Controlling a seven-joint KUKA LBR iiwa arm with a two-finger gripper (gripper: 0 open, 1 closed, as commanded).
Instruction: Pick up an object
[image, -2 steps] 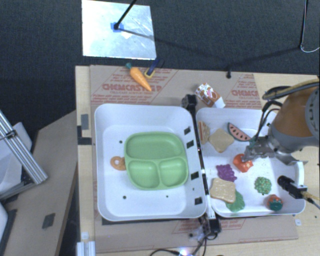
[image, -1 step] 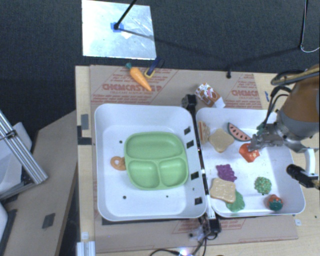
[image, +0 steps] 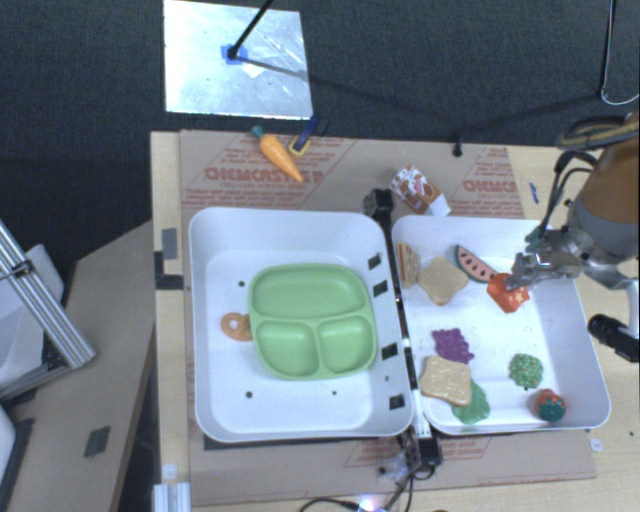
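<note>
My gripper (image: 522, 272) hangs over the upper right part of the right bin (image: 590, 370). Its tip sits right at a small red toy piece (image: 507, 297), which rests on the bin floor or just above it; I cannot tell which. Left of it lies a watermelon slice (image: 473, 263). Also in this bin are a tan bread piece (image: 441, 280), purple grapes (image: 452, 345), a toast slice (image: 444, 380) on a green leaf (image: 474, 405), a broccoli floret (image: 525, 370) and a red and green fruit (image: 548, 405).
The left bin (image: 215, 390) holds a green divided plate (image: 310, 320) and an orange ring (image: 236, 326). Behind the bins lie a toy carrot (image: 280, 157), a small red and white packet (image: 415, 190) and a foil sheet (image: 238, 60). A black divider (image: 395, 320) runs between the bins.
</note>
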